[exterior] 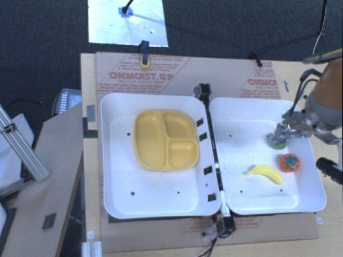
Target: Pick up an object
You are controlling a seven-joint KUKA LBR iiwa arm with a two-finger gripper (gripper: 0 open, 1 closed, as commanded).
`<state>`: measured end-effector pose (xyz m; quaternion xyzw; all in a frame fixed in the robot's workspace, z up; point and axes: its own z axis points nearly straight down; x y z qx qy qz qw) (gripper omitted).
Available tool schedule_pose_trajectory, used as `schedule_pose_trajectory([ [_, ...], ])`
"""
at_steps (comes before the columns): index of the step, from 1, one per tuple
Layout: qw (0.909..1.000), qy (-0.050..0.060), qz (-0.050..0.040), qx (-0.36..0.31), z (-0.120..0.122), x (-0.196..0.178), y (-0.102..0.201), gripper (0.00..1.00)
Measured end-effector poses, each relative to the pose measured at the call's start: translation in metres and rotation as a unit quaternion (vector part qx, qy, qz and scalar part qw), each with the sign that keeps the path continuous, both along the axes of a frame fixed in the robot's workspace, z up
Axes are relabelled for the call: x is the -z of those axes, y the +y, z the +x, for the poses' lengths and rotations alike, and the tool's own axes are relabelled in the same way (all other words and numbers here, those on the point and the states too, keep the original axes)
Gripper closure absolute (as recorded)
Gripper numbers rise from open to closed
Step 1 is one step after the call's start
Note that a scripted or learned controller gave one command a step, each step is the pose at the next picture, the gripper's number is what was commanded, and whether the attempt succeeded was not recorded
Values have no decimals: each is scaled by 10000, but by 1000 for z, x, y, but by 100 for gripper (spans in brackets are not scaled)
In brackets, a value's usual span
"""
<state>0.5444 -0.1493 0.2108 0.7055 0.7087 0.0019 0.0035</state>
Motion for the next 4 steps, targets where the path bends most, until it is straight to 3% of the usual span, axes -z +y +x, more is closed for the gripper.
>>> schedule_pose_trajectory([
  [2, 10000, 25, 22, -30, -1, -22, 104, 100],
  [4, 10000, 32, 23, -32, -9, -18, 210, 100],
])
